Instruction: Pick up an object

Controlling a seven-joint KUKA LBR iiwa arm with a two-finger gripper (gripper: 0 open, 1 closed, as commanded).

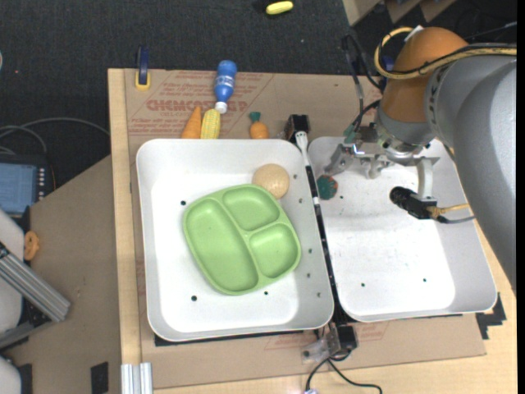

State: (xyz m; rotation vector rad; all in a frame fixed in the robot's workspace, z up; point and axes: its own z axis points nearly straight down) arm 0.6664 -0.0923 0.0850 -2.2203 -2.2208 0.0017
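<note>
The left bin (156, 245) holds a green divided plate (240, 238) at centre, a beige ball (271, 179) touching its one-o'clock edge. In the right bin (410, 261) (upper-left corner) the pincer (361, 161) hangs, its spread impossible to tell, a small teal object (327, 187) at its seven o'clock.

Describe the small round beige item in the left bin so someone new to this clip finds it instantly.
Start at the left white bin, which holds a large green divided plate. Go to the plate's upper right corner, near the divider between the bins: the beige ball sits there touching the plate's rim. It is the only pale, round thing in that bin; the teal object nearby lies in the right bin.
</note>
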